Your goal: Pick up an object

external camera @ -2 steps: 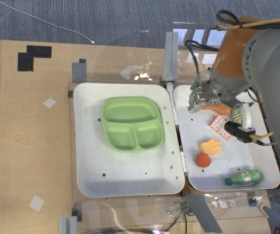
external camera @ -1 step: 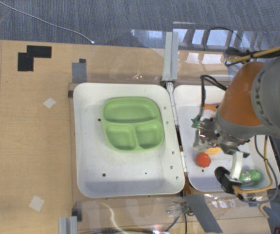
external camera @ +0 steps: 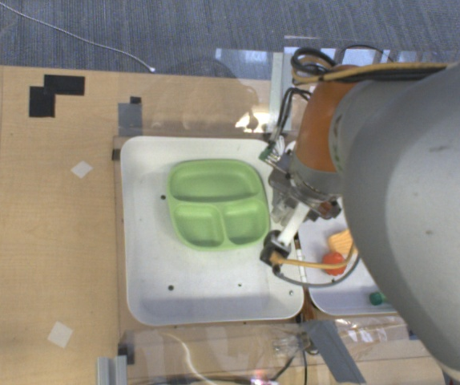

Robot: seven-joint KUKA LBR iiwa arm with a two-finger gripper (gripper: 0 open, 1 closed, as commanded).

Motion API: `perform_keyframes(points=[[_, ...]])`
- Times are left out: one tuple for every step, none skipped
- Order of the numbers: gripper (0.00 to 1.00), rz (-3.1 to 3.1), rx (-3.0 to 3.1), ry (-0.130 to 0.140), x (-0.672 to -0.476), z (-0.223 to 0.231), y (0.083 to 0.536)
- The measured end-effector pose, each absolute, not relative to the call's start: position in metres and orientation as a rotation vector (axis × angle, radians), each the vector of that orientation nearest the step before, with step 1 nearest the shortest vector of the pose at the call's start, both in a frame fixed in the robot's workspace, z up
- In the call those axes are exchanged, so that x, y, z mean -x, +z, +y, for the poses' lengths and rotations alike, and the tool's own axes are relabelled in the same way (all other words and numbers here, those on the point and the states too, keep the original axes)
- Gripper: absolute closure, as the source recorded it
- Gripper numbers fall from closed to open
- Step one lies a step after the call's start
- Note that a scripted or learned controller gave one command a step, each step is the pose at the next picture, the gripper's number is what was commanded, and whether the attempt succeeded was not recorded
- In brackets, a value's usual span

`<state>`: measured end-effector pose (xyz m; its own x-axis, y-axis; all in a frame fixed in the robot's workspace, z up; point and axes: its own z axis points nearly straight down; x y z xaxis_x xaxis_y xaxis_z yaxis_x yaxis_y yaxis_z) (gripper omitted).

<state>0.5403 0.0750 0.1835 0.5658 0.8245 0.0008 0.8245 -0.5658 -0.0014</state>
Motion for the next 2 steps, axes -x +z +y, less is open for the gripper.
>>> perform_keyframes(points=[[1.0,-1.058,2.956,0.001,-0.486,0.109,0.184],[1.0,-0.476,3.103,-0.002,-0.487,0.187,0.191]])
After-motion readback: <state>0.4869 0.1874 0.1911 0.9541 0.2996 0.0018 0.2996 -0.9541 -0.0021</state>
